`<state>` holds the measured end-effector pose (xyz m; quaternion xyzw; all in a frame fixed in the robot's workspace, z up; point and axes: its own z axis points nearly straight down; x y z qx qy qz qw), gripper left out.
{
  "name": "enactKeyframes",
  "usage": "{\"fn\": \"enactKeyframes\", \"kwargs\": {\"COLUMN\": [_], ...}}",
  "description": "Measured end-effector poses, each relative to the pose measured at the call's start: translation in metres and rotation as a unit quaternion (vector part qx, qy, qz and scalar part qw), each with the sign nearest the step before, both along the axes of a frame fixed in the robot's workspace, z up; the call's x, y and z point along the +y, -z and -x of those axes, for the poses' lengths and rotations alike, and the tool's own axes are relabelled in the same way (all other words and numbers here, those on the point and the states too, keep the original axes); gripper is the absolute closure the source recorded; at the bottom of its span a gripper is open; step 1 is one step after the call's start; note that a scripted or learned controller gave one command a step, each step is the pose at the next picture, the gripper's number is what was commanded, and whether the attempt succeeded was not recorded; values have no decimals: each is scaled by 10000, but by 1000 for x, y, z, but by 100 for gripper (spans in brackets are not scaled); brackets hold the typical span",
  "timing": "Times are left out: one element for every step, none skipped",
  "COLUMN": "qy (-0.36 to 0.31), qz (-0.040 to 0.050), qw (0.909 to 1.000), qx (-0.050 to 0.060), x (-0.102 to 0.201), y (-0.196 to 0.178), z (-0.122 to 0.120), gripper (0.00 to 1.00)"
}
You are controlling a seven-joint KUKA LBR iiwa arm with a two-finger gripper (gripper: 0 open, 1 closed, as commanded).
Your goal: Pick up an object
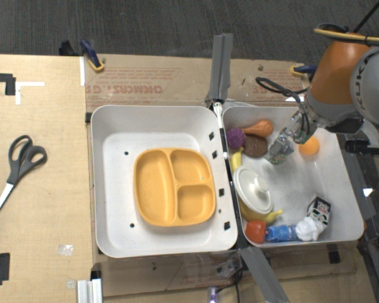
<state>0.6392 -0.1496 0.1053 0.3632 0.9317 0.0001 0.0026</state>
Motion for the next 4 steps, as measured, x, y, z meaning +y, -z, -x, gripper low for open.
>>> {"fn": "enactKeyframes", "kwargs": {"qy": [888,1430,2305,2291], "qz": [-3,-4,-5,14], "qw": [9960,9897,9731,9734], "qx": [11,11,7,-18], "x": [49,51,45,44], "y": [12,12,12,0], "z": [-1,-11,-20,-22], "gripper": [0,0,0,100]}}
